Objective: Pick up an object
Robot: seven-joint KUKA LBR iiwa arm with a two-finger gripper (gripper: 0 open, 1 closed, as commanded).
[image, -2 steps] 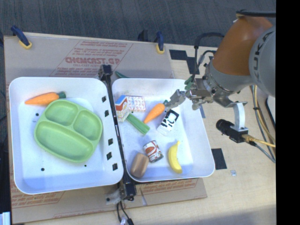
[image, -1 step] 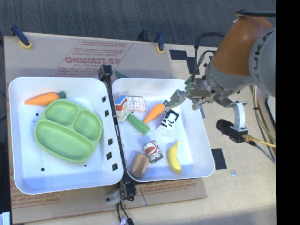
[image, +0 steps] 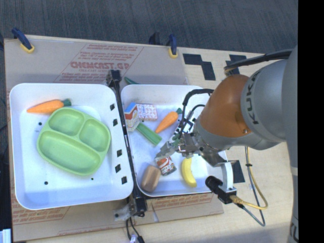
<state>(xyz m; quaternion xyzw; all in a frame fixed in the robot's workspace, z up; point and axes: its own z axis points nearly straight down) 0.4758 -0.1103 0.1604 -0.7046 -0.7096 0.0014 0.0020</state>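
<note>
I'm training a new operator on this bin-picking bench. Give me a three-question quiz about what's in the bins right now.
1. True or false: the green divided plate lies in the left bin.
2. Which thing lies nearest the gripper? A) the carrot in the left bin B) the small brown-and-white can C) the milk carton
3. Fill in: the right bin holds a yellow ____ near its front edge.

Key: 1 true; 2 B; 3 banana.
</note>
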